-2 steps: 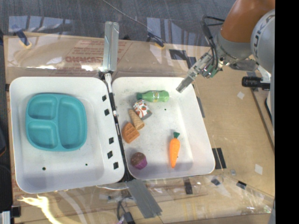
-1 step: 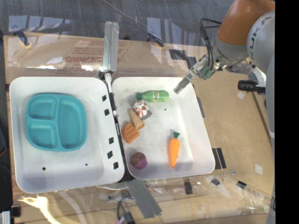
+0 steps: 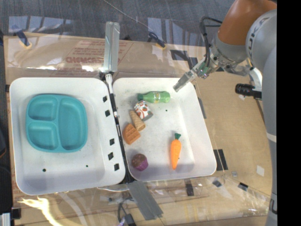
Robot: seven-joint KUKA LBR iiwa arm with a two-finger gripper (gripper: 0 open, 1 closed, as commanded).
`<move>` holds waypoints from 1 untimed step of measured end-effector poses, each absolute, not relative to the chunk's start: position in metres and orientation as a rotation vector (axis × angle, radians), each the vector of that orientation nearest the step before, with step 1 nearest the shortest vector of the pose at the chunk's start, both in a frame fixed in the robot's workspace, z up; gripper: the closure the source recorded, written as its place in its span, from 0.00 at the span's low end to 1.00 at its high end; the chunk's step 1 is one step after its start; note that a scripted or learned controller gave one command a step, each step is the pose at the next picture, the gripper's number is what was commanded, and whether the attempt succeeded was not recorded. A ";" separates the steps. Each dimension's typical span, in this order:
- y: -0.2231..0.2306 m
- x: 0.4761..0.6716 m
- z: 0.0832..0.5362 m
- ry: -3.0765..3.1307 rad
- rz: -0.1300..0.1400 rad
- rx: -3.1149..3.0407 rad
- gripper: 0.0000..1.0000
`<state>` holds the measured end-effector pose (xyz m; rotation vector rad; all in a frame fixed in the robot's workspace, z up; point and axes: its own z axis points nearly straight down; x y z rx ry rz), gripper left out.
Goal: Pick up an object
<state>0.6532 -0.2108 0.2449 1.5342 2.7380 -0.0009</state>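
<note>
At the near edge of the right-hand shallow white bin (image 3: 200, 126), a small dark purple round plastic fruit (image 3: 139, 162) is lying close to an orange toy carrot with a green top (image 3: 175, 150). Farther in, a tan waffle-patterned biscuit piece (image 3: 131, 133) is sitting just beside a tan cone-shaped piece (image 3: 138, 120), which is touching a small red-and-white carton (image 3: 143, 110). Beyond them a green plastic bottle (image 3: 154, 97) is lying on its side. In the left-hand white bin (image 3: 19, 140), a teal divided plastic plate (image 3: 56, 122) is resting flat. At the far right corner, the jaws (image 3: 181, 84) are hovering over the bin's rim, gripping nothing; whether they are open or closed cannot be told.
</note>
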 end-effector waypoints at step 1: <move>-0.211 0.657 0.250 2.601 0.000 1.752 0.00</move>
